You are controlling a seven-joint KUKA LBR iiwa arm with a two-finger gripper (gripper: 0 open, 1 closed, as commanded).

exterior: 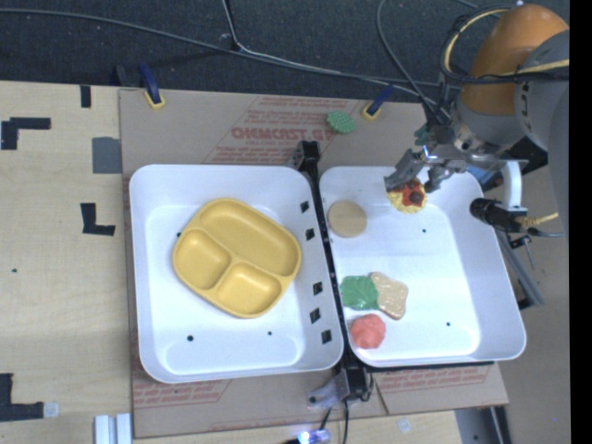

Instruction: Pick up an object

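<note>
camera view: we looked down on two shallow white bins, left bin (pixel 148 248) and right bin (pixel 481 276).
gripper: we saw the two-finger gripper (pixel 413 185) over the right bin's far edge.
jaws: they appeared closed on a small yellow-and-red toy (pixel 410 196).
other objects: round tan disc (pixel 347 218), green leafy piece (pixel 358 291), beige slice (pixel 390 296), red lump (pixel 368 330); yellow compartment plate (pixel 237 256) in the left bin.
risk: we judged the grip shallow; the toy could slip out.

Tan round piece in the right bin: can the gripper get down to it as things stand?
Probably yes: the tan round piece lies alone with nothing over it. The gripper sits nearby, over a small yellow and red item.
</note>
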